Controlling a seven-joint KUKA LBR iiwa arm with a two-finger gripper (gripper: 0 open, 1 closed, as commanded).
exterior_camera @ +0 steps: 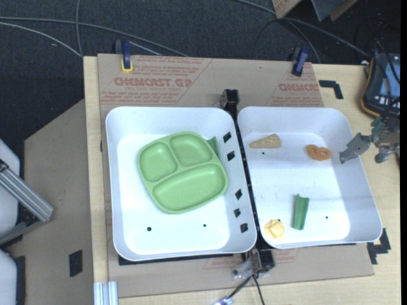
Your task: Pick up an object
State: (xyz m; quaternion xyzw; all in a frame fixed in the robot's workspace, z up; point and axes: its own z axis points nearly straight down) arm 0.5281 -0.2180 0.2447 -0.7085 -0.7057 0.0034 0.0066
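The right bin (356, 189) holds a tan wedge (265, 142) at the back, an orange pretzel-shaped piece (317, 152) to its right, a green stick (300, 211) near the front, and a small yellow piece (275, 228) at the front rim. My gripper (367, 152) hangs at the bin's right rim, just right of the orange piece. Its fingers stand open with nothing between them; one grey finger (352, 149) reaches over the rim toward the orange piece without touching it.
A green divided plate (183, 171) lies in the left bin (127, 221). A black divider with clips (238, 170) runs between the bins. Blue clamps (126, 55) hold the cardboard at the back. A yellow-edged device (381, 88) sits at the far right.
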